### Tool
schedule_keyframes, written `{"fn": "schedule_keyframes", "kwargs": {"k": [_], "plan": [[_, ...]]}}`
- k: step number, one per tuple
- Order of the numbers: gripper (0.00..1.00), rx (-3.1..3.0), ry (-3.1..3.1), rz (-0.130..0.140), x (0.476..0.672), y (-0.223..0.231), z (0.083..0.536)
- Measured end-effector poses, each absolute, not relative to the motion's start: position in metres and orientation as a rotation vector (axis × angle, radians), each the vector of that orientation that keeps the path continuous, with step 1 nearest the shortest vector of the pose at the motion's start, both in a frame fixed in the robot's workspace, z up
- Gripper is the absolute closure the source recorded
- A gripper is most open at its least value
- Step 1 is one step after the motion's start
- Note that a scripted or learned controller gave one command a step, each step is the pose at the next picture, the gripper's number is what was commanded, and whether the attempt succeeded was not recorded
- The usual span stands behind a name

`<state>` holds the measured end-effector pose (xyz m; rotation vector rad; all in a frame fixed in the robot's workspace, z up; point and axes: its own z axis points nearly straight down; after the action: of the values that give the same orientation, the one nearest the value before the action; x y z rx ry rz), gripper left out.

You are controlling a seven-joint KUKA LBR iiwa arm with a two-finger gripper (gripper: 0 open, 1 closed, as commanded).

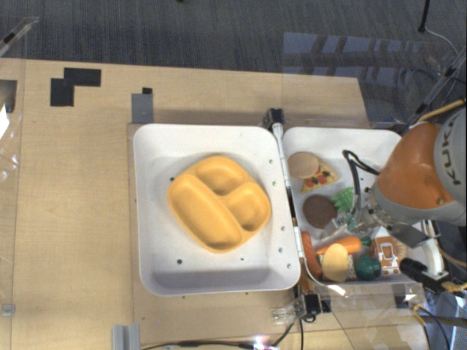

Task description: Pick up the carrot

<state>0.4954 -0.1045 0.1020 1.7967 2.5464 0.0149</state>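
The carrot (352, 244) is a short orange piece lying in the right bin (379, 138), near its front edge, between a yellow-cream ball (335, 261) and a small printed carton (387, 257). My gripper (357, 223) hangs low over the bin's middle, just behind and above the carrot, under the arm's orange band (414, 172). The wrist hides part of the carrot's far side. Nothing can be seen held by the gripper.
The right bin also holds a burger-like toy (307, 167), a brown disc (318, 210), a green leafy piece (343, 197), a dark green item (365, 268) and a red piece (308, 248). A yellow divided plate (219, 201) lies in the left bin (157, 268).
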Motion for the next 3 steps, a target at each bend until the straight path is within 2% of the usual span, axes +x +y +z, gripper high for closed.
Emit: {"fn": "schedule_keyframes", "kwargs": {"k": [1, 2, 3], "plan": [[0.0, 1.255, 2.86, 0.014, 0.494, -0.11, 0.09], [1.0, 1.252, 2.854, 0.021, 0.497, -0.109, 0.103], [1.0, 1.248, 2.847, 0.026, 0.501, -0.108, 0.114]]}}
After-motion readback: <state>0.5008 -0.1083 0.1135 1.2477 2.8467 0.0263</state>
